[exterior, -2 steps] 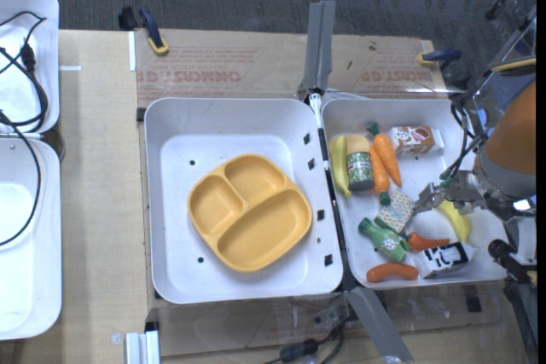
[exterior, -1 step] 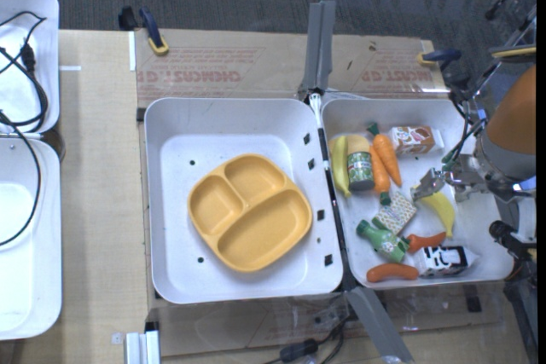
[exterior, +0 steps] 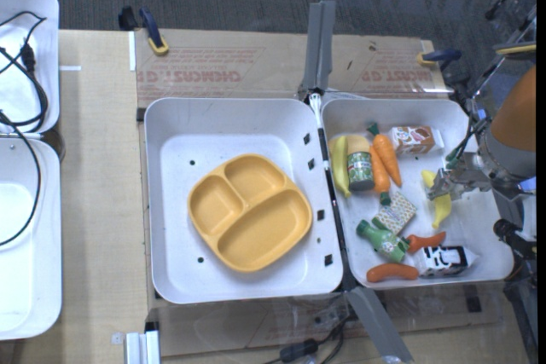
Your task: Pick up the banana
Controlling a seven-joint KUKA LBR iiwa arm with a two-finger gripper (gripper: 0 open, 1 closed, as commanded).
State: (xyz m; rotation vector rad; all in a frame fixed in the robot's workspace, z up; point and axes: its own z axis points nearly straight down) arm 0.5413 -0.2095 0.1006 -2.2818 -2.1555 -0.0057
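Yellow and curved, the banana [exterior: 339, 164] lies along the left wall of the right bin [exterior: 489, 267], just beside a green jar [exterior: 360, 170] and an orange carrot [exterior: 386, 161]. The gripper [exterior: 445, 186] hangs low over the right side of that same bin, near a small yellow thing [exterior: 439, 207] and well apart from the banana, and I cannot tell how it stands. In the left bin [exterior: 171, 251] sits an orange plate [exterior: 249, 211] with three parts.
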